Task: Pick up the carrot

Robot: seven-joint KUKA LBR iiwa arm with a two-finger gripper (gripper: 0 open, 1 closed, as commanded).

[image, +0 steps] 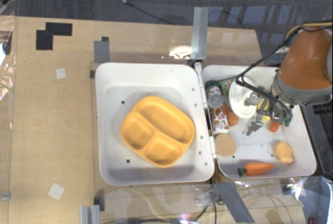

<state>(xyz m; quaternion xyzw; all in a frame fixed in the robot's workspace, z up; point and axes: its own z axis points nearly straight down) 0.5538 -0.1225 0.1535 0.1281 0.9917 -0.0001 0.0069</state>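
The carrot (257, 168), orange with a green stub at its left end, lies flat along the front wall of the right bin (307, 165). My gripper (254, 125) hangs over the middle of that bin, behind the carrot and clearly apart from it. Nothing is visibly held by it. The grey arm with its orange band (309, 61) reaches in from the right and hides part of the bin's back right corner.
The left bin (109, 113) holds a yellow divided plate (157, 130). In the right bin lie a tan round disc (225, 145), a small bottle (221, 117), a can (214, 97), a white bowl (240, 99) and a tan bread roll (283, 151).
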